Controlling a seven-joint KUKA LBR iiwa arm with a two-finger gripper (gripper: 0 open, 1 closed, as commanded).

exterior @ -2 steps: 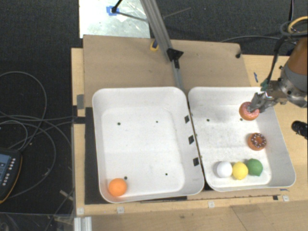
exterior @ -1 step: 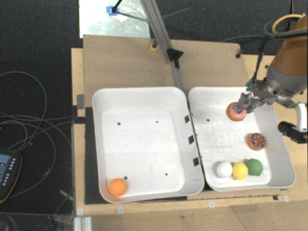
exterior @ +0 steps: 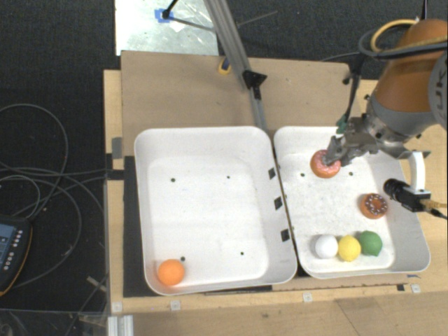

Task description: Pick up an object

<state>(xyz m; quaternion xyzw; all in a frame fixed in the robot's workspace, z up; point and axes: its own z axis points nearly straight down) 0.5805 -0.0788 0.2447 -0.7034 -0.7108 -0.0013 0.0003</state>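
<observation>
orange ball (exterior: 171,272) in left bin's (exterior: 203,140) near corner; claw (exterior: 334,152) over pink donut (exterior: 325,165), grip state not discernible

Just one camera here, mounted high over the counter (exterior: 210,89) and looking down at a slant rather than dead vertical, so the far edge sits at the top of frame and the near edge runs along the bottom. It's pulled back enough to take in both white bins whole, the left bin (exterior: 203,140) and the right bin (exterior: 294,137), plus a wide strip of dark floor (exterior: 56,61) with loose cables on the left. The arm (exterior: 413,82) comes in from the right edge, cropped partway. A slanted metal pole (exterior: 231,33) crosses the upper middle, close to the lens.
</observation>
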